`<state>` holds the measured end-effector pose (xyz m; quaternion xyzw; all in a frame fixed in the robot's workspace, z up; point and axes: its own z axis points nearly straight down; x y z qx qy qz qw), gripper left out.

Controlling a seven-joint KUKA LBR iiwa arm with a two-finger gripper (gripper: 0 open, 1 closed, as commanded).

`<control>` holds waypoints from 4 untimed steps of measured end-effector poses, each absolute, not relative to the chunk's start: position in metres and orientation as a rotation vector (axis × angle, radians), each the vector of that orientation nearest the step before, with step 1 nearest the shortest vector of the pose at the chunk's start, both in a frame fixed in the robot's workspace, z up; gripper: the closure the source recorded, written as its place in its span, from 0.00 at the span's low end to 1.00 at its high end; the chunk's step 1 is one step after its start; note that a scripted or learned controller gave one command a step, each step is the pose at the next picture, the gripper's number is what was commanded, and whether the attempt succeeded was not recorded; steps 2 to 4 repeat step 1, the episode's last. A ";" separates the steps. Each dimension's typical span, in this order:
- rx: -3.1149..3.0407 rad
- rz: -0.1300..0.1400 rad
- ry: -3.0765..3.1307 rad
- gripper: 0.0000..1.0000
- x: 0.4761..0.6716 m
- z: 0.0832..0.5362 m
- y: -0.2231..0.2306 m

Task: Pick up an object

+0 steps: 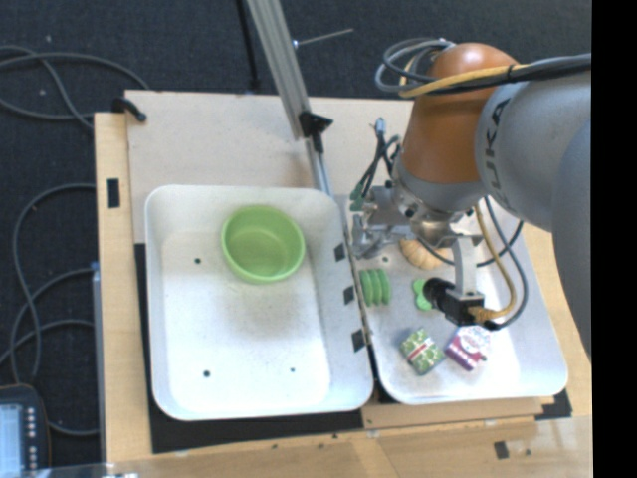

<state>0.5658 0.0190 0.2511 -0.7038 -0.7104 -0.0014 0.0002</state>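
Observation:
My gripper (366,239) hangs over the left side of the right bin (537,366), just above a green ridged object (375,287). A tan rounded object (420,255) lies partly under the wrist. A small green piece (426,293) sits beside a black part of the arm. Near the bin's front lie a green, red and white block (421,351) and a pink and white object (468,349). In the left bin (179,366) a light green bowl (263,244) stands upright toward the back.
A slanted metal pole (284,63) rises behind the bins and ends near their shared wall (358,317). Cables loop around the wrist (503,287). The wooden bench (199,127) extends behind the bins.

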 end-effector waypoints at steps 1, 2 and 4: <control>-2.210 -0.004 -2.231 1.00 0.574 0.258 0.076; -2.210 -0.004 -2.231 1.00 0.574 0.258 0.076; -2.210 -0.004 -2.231 1.00 0.574 0.258 0.076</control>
